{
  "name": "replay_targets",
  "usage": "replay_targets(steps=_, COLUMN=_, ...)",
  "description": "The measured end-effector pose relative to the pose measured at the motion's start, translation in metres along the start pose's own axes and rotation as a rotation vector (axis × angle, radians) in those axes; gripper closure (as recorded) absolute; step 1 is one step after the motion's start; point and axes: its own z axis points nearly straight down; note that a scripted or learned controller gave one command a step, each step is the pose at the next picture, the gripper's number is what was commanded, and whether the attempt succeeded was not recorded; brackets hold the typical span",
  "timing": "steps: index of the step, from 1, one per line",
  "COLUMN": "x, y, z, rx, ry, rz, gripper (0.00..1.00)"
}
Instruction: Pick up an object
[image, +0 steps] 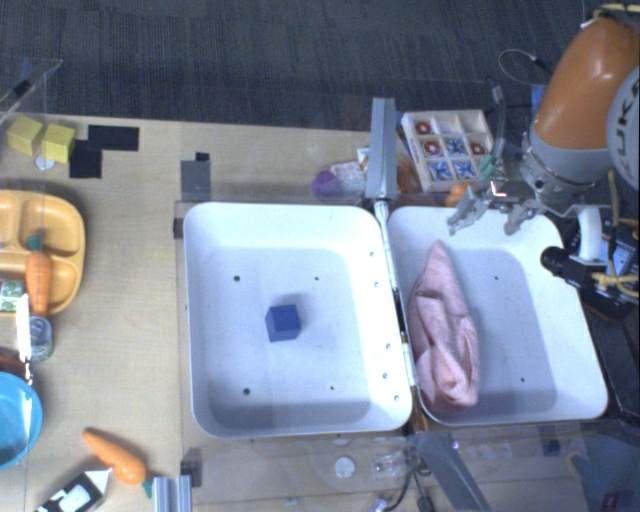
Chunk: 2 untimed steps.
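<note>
From above and at a slant, two shallow white bins sit side by side on a pale wooden surface (130, 300). The left bin (215, 400) holds one small blue cube (284, 321), resting a little left of its middle, well apart from every wall. The right bin (560, 330) holds a pink cloth (444, 330), crumpled into a long heap that runs down the bin's left side, close to the divider between the bins.

The grey arm with its orange band (585, 85) reaches in from the right. Its pincer (493, 210) hangs over the far rim of the right bin, fingers spread and nothing between them. It sits just beyond the cloth's upper end, so the cloth looks like the likelier target; the cube is well away in the other bin. Nothing has been picked up yet.

Spare items lie outside the bins, likely set aside: a yellow tray (60, 225) with a toy carrot (37, 281) at left, a second carrot (117, 456) at the lower left, and a box of patterned tiles (445, 148) behind the bins.

The fingertips are small and blurred, so their height above the rim is unclear. The arm's body is cut off at the top right, a blue dish (20, 425) is cut off at the left edge, and the cloth's folds hide whatever may lie beneath it.
</note>
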Motion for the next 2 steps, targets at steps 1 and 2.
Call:
replay_targets(steps=1, x=-0.001, y=-0.023, z=0.140, rx=0.000, ry=0.000, rz=-0.077, gripper=0.00)
replay_targets(steps=2, x=-0.038, y=-0.066, z=0.159, rx=-0.012, ry=-0.004, rz=-0.129, gripper=0.00)
